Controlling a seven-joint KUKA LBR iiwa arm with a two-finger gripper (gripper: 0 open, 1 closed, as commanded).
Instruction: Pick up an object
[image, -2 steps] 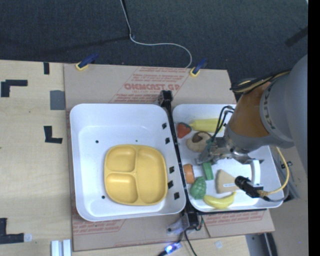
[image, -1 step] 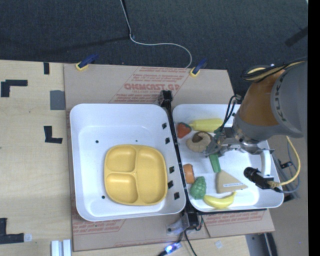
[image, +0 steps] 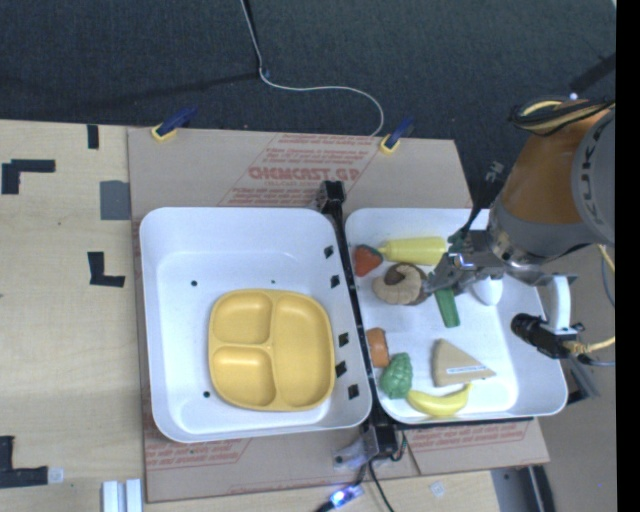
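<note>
Bins: two white bins sit side by side; the left bin (image: 165, 300) holds a yellow divided plate (image: 271, 349), the right bin (image: 520, 395) holds the clutter to pick from.
Objects: a corn cob (image: 410, 249), a red piece (image: 367, 261), a brown round thing (image: 399, 285), a green stick (image: 446, 306), an orange piece (image: 378, 347), a green bumpy vegetable (image: 396, 374), a tan wedge (image: 459, 363) and a banana (image: 438, 402) all lie in the right bin.
Tool: the gripper (image: 447, 274) sits low over the top of the right bin, just beside the brown round thing and at the upper end of the green stick.
Tool state: I cannot tell whether it is parted or closed, and nothing shows clearly as caught in it.
Doing it well: by my judgement the green stick or brown round thing is the target; the gripper should centre on one item alone, since corn cob, stick and round thing crowd together and a stray nudge could shove them apart.
Hard to see: the wrist covers the contact point, and a white thing (image: 487, 291) beside it is half hidden.
</note>
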